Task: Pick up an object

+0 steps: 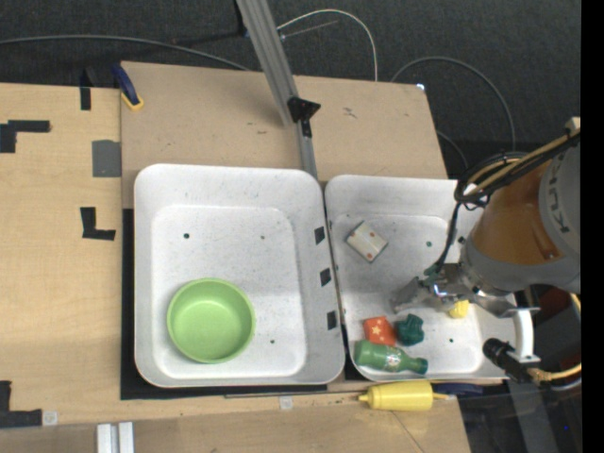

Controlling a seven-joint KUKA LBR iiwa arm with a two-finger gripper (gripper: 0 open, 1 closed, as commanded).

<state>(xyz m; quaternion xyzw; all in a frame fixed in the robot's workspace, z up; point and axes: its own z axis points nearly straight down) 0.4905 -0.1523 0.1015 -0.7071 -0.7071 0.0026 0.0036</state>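
Right bin point(377, 196): claw point(420, 295) perhaps low; back half bare.

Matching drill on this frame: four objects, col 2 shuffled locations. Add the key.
1. green bowl
2. green bottle
3. yellow bottle
4. pale block

A. on the bench, outside the bins, by the right bin's near rim
B. left bin, near corner
C. right bin, upper middle of floor
D. right bin, lying along the near wall

Pairs: 1-B, 2-D, 3-A, 4-C
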